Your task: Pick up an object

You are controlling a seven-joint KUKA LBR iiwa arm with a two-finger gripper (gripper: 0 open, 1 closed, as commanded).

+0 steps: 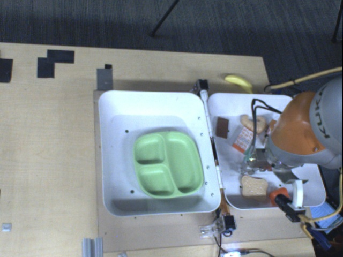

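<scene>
The right bin holds several small things. A brown block lies at its far left, a tan biscuit-like piece sits beside it, and a red-and-white packet lies just below those. A tan toast-like slice rests near the front wall, with a small orange thing to its right. My gripper hangs low in the bin between the packet and the toast slice. The orange-banded wrist hides the bin's right half.
The left bin carries a green divided plate in its middle. A yellow banana-shaped thing lies on the bench behind the right bin. A ridge separates the two bins.
</scene>
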